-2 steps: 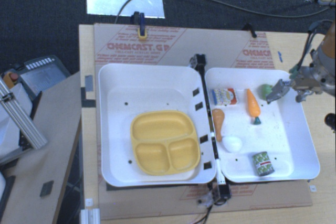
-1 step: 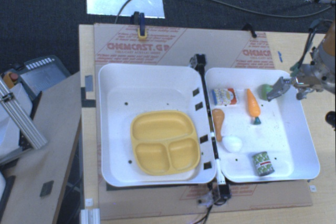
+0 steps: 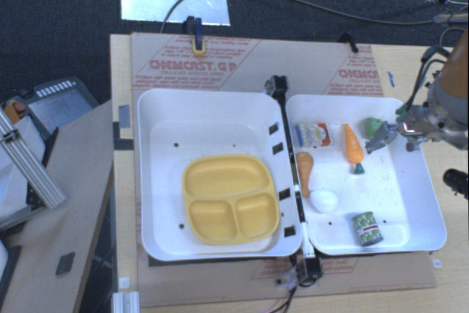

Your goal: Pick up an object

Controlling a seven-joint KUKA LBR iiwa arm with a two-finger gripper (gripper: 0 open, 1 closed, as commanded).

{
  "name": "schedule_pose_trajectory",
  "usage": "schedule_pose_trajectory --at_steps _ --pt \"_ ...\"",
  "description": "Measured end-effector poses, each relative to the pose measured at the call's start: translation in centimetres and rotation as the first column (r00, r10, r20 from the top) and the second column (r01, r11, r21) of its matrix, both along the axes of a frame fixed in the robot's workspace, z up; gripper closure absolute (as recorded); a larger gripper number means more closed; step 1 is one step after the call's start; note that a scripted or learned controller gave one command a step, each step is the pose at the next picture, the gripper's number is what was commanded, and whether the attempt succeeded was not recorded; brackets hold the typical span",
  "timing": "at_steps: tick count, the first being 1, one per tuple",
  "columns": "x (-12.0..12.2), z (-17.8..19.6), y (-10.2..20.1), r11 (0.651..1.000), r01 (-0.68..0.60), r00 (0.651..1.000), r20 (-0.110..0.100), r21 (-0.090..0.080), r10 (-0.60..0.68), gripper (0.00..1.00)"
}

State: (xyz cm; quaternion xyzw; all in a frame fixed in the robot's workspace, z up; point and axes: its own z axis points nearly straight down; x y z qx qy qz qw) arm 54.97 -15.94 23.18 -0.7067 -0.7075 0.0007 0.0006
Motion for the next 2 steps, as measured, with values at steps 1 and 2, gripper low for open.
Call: schedule_pose_trajectory --at_steps 1,2 --pt "-0.8 -4.6 -0.3 1.0 0.0 1.0 -0.001 0.001 0.0 0.0" --pt "-0.5 -8.8 0.0 1.0 0.0 1.0 0.0 0.001 0.0 0.0"
